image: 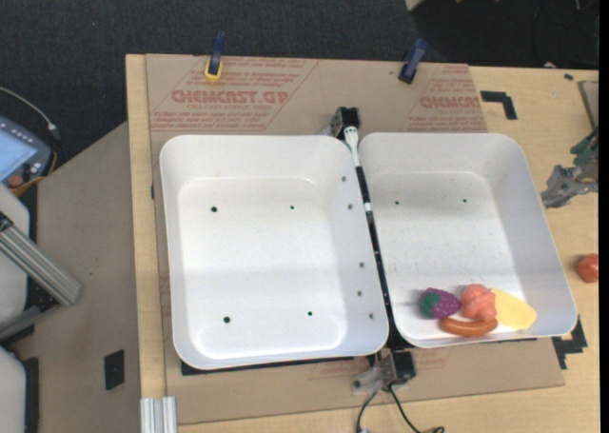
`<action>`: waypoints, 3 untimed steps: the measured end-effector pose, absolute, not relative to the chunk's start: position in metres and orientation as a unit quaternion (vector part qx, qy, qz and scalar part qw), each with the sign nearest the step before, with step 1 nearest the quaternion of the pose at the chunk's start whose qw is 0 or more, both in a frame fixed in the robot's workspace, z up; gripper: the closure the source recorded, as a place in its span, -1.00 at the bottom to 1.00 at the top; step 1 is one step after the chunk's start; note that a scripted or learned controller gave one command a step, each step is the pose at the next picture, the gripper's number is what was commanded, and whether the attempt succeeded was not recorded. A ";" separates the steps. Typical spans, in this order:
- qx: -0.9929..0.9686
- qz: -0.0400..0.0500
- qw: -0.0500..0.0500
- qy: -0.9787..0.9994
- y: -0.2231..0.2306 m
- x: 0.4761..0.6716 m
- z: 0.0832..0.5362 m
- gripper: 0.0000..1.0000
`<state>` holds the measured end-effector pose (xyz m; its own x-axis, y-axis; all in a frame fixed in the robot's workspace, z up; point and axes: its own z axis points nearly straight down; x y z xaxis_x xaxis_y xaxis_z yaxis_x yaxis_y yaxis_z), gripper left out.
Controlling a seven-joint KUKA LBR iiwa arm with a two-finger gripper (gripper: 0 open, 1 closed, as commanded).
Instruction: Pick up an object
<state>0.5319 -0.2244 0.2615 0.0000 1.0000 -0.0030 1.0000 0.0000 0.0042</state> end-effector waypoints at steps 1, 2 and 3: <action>0.707 0.001 0.004 0.707 -0.225 0.533 0.272 1.00; 0.707 0.001 0.006 0.707 -0.225 0.533 0.282 1.00; 0.707 0.002 0.008 0.707 -0.225 0.534 0.293 1.00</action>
